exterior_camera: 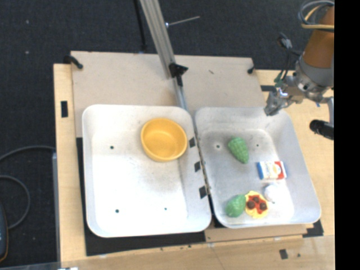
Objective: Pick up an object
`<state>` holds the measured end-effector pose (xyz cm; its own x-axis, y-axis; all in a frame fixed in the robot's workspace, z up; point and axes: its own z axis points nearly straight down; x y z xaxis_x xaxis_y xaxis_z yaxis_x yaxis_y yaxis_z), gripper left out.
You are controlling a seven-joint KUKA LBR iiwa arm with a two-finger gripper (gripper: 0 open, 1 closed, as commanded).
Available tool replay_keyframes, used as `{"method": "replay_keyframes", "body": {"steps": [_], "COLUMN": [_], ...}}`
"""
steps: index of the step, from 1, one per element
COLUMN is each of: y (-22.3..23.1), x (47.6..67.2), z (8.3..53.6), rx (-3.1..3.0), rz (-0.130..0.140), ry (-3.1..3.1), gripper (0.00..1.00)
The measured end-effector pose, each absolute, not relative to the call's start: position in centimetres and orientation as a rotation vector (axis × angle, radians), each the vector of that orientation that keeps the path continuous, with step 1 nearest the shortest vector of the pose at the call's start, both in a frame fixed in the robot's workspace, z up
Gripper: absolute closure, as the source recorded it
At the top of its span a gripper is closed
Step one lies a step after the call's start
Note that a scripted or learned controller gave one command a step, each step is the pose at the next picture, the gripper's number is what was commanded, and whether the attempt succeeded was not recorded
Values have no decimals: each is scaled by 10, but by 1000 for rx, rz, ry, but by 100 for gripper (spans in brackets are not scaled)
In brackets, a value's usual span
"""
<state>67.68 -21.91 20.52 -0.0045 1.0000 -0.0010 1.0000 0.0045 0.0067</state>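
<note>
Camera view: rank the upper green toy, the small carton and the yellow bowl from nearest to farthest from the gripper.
1. Upper green toy, middle of the right bin, below-left of the gripper.
2. Small carton, right bin, lower down.
3. Yellow bowl, left bin.

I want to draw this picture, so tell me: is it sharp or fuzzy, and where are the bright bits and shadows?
In the camera view, everything looks a little soft; the small box has print too blurry to read. The white bins are bright under even light, without hard glare. The yellow bowl casts only a faint shadow, and the gripper looks fuzzy at the right bin's corner.
</note>
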Motion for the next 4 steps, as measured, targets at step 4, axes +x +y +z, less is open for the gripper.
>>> {"method": "replay_keyframes", "body": {"steps": [4], "y": [-74], "x": [615], "z": [242], "rx": [2218], "rz": [2], "ry": [2225], "gripper": [100]}}
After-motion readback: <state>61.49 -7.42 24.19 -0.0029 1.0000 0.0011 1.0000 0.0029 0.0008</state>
